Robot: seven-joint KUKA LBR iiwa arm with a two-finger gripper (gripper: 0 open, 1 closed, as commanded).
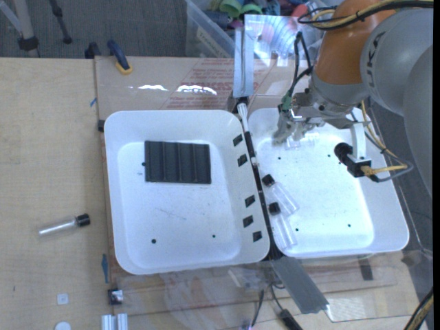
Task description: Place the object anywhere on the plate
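Observation:
A dark ribbed rectangular plate (177,162) lies flat in the left bin (130,246), toward its back. In the right bin (385,232), a small clear tube with a black cap (278,203) lies near the left wall, and another clear piece (285,235) lies just in front of it. My gripper (293,133) hangs over the back left part of the right bin, well behind the clear tube and to the right of the plate. I see nothing held in it.
Several black clips (249,201) line the divider between the bins. A capped clear vial (64,225) lies on the bench to the left. A tub of colourful toys (234,5) stands behind. A black cable fitting (348,159) hangs over the right bin.

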